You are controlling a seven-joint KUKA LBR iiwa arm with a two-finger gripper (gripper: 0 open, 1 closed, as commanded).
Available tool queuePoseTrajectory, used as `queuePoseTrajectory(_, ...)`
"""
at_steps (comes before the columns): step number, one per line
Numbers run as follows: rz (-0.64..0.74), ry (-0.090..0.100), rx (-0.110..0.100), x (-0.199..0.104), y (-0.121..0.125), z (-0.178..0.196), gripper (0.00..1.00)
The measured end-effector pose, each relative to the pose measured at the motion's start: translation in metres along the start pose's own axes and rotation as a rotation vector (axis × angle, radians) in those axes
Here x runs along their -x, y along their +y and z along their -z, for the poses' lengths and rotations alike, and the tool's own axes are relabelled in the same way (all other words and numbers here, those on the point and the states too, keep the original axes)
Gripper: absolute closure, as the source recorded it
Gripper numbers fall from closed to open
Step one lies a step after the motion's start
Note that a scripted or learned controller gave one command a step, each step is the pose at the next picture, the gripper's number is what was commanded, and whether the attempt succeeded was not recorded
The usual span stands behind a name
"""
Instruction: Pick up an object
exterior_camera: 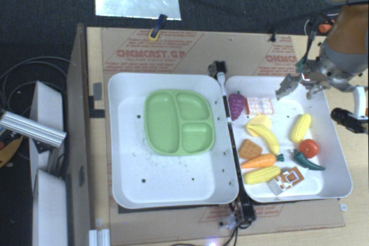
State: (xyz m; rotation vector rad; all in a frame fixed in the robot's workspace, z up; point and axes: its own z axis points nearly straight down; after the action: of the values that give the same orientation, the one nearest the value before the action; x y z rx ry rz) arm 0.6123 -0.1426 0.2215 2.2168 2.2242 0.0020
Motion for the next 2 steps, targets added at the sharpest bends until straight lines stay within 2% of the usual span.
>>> queuePoseTrajectory(1,-0.001,0.003,-0.006,-0.040,-0.037,-0.143,0.00)
queuePoseTrajectory(2,-0.002,-0.001,0.003,-0.037,-0.034,-0.126,1.00)
